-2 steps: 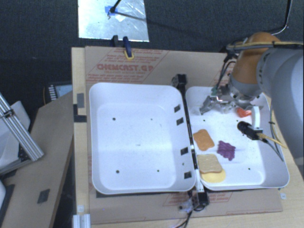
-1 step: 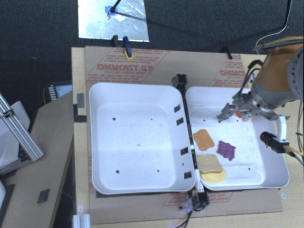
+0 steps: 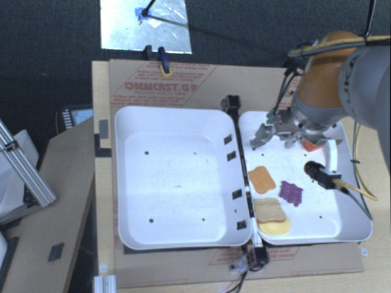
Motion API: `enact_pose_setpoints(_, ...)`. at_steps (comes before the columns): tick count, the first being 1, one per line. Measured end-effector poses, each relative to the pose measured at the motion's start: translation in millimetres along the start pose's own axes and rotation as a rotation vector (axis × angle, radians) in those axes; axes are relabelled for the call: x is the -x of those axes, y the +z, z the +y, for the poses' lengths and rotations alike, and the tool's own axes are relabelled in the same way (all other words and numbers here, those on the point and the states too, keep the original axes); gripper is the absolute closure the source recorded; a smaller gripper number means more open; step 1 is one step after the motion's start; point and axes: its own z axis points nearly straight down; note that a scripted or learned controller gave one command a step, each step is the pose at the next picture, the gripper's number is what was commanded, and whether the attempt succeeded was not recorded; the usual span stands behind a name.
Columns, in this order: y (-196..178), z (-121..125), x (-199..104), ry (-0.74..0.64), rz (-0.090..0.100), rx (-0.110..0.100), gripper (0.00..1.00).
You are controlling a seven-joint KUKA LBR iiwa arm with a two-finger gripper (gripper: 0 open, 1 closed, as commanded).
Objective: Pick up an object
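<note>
White plastic bins are sitting side by side on the worktop [image 3: 153, 81]. I am seeing my hand [image 3: 261, 136] hanging over the upper part of the right bin [image 3: 354, 221]; I cannot tell how wide it is. Below it are lying an orange piece [image 3: 261, 179], a purple piece [image 3: 291, 192], and a tan piece [image 3: 269, 210] overlapping a yellow piece [image 3: 276, 227].
</note>
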Motion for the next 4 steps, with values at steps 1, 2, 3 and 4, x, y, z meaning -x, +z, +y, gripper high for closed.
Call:
enact_pose_setpoints(1, -59, -66, 14, 0.013, -0.003, -0.001, 0.0)
enact_pose_setpoints(2, -30, -32, -55, 0.001, -0.001, -0.004, 0.0)
enact_pose_setpoints(3, -42, -32, -50, 0.007, -0.002, -0.002, 1.0)
enact_pose_setpoints(4, -100, -30, -91, 0.004, -0.001, 0.002, 1.0)
